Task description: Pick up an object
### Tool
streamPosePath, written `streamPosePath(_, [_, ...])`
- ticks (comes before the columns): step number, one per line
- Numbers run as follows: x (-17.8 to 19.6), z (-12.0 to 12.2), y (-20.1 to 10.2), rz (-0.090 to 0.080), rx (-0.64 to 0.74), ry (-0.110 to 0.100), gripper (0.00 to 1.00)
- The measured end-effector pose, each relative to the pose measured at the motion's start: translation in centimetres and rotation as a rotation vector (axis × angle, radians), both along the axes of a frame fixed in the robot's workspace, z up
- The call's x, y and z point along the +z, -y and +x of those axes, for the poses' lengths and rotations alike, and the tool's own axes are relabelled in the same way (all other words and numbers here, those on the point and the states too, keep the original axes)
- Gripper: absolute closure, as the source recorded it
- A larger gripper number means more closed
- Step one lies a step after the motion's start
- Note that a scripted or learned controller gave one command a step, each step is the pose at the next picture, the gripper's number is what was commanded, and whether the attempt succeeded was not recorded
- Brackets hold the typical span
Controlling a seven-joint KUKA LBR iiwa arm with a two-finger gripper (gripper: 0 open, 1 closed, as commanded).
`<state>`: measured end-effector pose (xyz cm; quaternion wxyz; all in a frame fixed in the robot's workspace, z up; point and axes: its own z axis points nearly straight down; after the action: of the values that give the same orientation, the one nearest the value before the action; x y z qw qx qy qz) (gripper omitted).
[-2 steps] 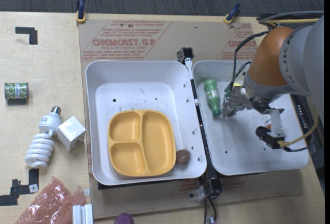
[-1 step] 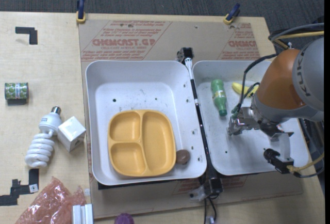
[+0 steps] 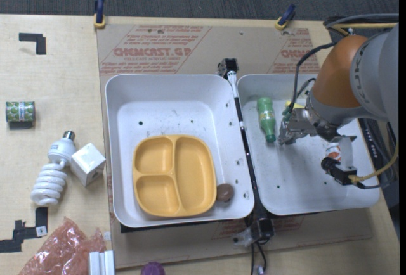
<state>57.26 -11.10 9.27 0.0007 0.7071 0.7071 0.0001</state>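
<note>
Hovering beside the green bottle (image 3: 266,118) in the right bin (image 3: 304,198), the pincer (image 3: 287,134) hides its finger state.

Arm reaches in from right; gripper (image 3: 287,134) low over right bin (image 3: 304,194), just right of a green bottle (image 3: 266,117) lying on the bin floor. Left bin (image 3: 120,140) holds a yellow divided tray (image 3: 174,174) with a small brown object (image 3: 224,192) touching its right edge. Spiral bulb (image 3: 52,170), white cube (image 3: 88,163), green can (image 3: 20,113) on the bench at left.
</note>
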Motion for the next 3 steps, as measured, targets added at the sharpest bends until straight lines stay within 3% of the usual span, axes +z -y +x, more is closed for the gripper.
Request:
streamPosePath(1, [0.0,-6.7,-0.5,0.001,-0.002,-0.001,0.00])
streamPosePath(2, [0.0,3.1,-1.0,0.000,0.002,-0.001,0.00])
streamPosePath(3, [0.0,-1.1,0.4,0.000,-0.002,-0.002,0.00])
